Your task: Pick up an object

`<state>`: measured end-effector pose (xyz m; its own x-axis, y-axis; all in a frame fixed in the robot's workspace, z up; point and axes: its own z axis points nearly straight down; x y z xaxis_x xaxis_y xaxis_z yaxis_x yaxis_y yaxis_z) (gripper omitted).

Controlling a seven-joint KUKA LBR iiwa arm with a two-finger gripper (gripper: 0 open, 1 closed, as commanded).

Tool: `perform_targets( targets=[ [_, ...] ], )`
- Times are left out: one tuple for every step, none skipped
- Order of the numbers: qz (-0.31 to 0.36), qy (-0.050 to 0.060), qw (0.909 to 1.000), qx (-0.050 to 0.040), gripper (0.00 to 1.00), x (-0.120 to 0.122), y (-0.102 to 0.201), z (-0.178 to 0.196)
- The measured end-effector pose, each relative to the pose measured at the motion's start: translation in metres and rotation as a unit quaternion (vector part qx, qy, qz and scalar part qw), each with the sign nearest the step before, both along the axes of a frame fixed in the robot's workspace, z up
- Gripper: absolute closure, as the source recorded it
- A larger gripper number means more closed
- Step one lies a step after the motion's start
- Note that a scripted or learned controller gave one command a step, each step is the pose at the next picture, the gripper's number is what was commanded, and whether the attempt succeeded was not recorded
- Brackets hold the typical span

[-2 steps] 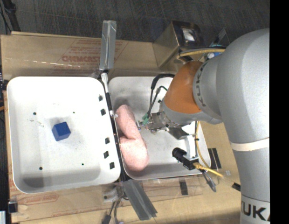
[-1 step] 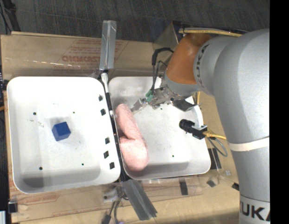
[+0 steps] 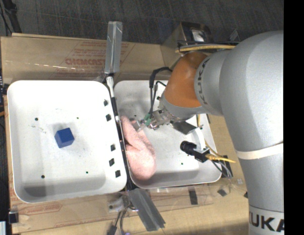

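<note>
One blue cube (image 3: 64,137) in left bin (image 3: 24,190); pink plush (image 3: 139,153) in right bin (image 3: 177,174)

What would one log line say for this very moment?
arm: over right bin | claw: down by pink lump, far end | pink lump: lying against bin's left wall | blue cube: left bin

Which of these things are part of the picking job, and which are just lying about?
Likely in the job: gripper, over the right bin; pink soft lump beside it, along that bin's left wall.

Lying about for now: blue cube, alone in the left bin, far from the gripper; cardboard sheet under both bins.
</note>
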<state>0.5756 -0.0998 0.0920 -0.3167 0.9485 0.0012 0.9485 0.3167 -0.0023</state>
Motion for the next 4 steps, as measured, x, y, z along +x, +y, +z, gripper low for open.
perform_targets(
  targets=[
    [0.029,0.000,0.9996,0.0002,0.00,-0.048,-0.002,0.000],
    [0.034,0.000,0.9994,0.0005,0.00,-0.099,-0.012,-0.001],
    [0.036,-0.001,0.9993,0.0007,1.00,-0.098,-0.012,0.009],
    [0.036,-0.001,0.9993,0.0005,0.00,-0.098,-0.012,0.009]
  ],
)
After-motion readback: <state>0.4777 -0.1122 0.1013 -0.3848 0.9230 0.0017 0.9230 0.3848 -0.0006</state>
